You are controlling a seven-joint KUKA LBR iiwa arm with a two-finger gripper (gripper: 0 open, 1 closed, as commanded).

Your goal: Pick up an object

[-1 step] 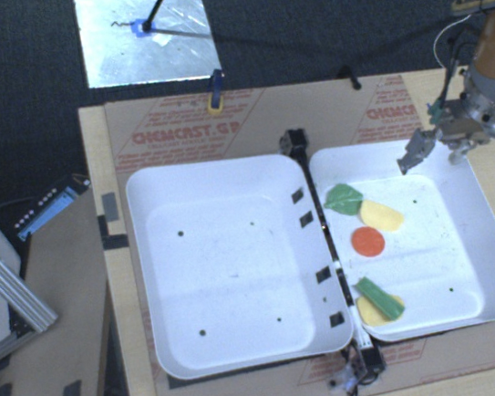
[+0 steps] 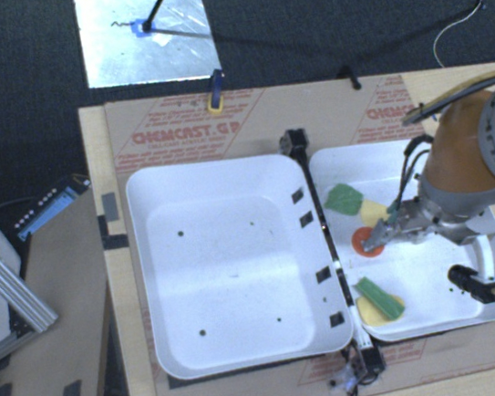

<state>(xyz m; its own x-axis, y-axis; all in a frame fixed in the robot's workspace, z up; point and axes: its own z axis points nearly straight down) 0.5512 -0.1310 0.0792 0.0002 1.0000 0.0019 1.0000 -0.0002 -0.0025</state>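
The right bin (image 2: pixel 388 160) holds a green leaf-shaped piece (image 2: pixel 343 198), a pale yellow piece (image 2: pixel 373 211), a red-orange round piece (image 2: pixel 366 243), and near the front a green piece (image 2: pixel 380 299) lying on a yellow one (image 2: pixel 370 312). My gripper (image 2: pixel 382 234) reaches in from the right and sits low over the right edge of the red-orange piece. The wrist covers the fingertips, and whether they touch the red-orange piece is unclear.
The left bin (image 2: pixel 230 264) lies beside the right one, with a black divider strip (image 2: pixel 326 245) between them. Both rest on a cardboard sheet (image 2: pixel 191 127). A reflective plate (image 2: pixel 147 30) lies at the back.
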